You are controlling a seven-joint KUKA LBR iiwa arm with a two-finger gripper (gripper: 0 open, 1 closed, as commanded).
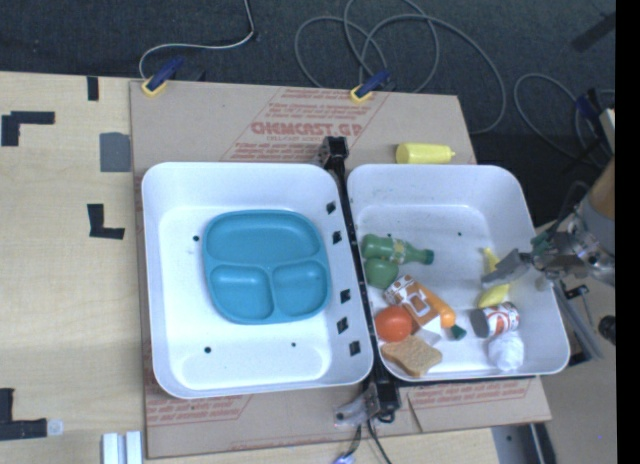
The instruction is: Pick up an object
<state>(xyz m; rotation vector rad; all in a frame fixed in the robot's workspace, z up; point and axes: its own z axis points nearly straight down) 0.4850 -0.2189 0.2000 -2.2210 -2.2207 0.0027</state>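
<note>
You see the gripper [515, 262] at the right edge of the frame, reaching over the right bin [440, 187]. You cannot tell how far it is open or whether it has hold of anything. Just below its tip lies a yellow banana [492, 296], the likely target, in the lower right of the frame, with a small can [500, 320] touching it. Its long axis seems to run from upper right to lower left, though it is too small to be sure. You risk a miss: the fingers may nudge the can, clip the bin wall, or slide off the curved fruit.
</note>
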